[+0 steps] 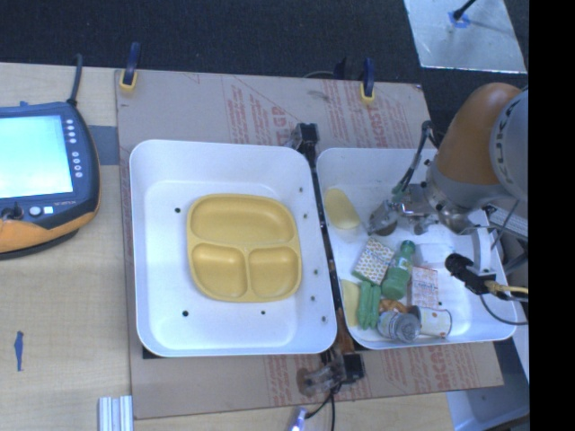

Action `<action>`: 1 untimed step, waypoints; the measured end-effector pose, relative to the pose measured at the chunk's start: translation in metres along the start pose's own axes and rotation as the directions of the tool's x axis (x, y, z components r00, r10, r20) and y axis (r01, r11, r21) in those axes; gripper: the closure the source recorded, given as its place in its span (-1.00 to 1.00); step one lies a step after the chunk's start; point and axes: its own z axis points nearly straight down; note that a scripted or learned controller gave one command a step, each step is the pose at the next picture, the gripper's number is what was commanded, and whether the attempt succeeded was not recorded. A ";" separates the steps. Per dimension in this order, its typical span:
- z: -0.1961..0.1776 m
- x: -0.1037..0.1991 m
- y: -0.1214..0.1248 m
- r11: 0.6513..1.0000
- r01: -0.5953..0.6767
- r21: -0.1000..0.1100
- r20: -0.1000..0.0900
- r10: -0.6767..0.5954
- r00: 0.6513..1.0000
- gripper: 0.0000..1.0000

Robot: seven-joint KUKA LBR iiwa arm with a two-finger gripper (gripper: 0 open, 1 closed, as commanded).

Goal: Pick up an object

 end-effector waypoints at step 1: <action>-0.009 -0.006 0.025 1.000 -0.001 -0.003 -0.002 0.001 1.000 -1.00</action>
